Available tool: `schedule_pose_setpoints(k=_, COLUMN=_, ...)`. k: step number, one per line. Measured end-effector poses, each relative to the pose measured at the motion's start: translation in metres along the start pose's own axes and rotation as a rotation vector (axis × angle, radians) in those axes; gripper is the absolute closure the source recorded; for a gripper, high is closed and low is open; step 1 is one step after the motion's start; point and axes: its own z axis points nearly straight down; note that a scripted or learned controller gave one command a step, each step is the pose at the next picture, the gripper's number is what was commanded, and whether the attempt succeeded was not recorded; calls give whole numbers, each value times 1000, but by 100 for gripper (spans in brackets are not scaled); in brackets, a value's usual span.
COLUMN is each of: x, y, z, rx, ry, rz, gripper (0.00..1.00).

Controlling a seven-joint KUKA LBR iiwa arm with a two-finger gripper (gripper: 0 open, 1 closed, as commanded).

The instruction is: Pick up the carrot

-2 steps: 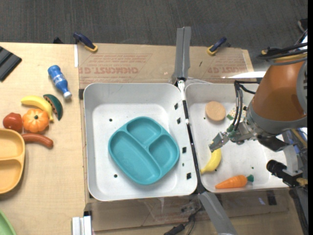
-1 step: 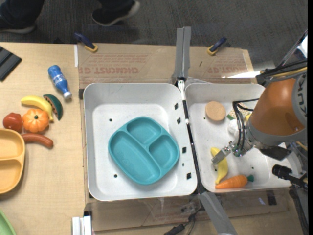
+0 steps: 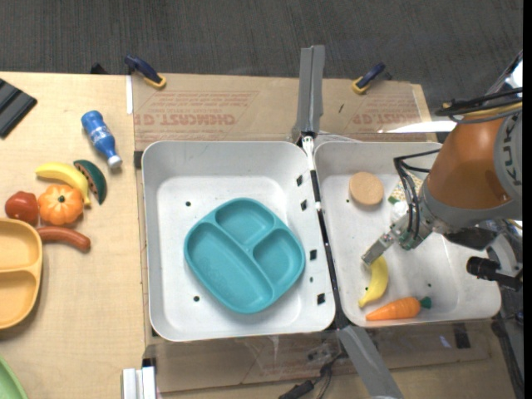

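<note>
The orange carrot (image 3: pixel 396 308) with a small green top lies flat near the front edge of the right bin (image 3: pixel 465 304). A yellow banana (image 3: pixel 376 282) lies just left of and above it, almost touching. My gripper (image 3: pixel 381 250) hangs low over the middle of the right bin, its grey fingers pointing down and left toward the banana's upper end. It sits well above and behind the carrot, with nothing seen between the fingers. The arm's orange band (image 3: pixel 465 169) is to the upper right.
A tan round disc (image 3: pixel 366 189) lies at the back of the right bin. The left bin (image 3: pixel 166 248) holds a teal divided plate (image 3: pixel 243 254). On the bench at left are a blue bottle (image 3: pixel 100 139), toy fruit (image 3: pixel 60 204) and a yellow dish (image 3: pixel 17 273).
</note>
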Motion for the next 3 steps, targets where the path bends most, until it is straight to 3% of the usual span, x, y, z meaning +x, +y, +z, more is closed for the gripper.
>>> schedule_pose_setpoints(k=1, x=54, y=37, z=-100, rx=-1, ry=-2, rz=-274, gripper=0)
schedule_pose_setpoints(k=2, x=21, y=-12, z=0, rx=0, ry=1, rz=-398, gripper=0)
schedule_pose_setpoints(k=3, x=-25, y=-24, z=-2, rx=-2, ry=-2, rz=-740, gripper=0)
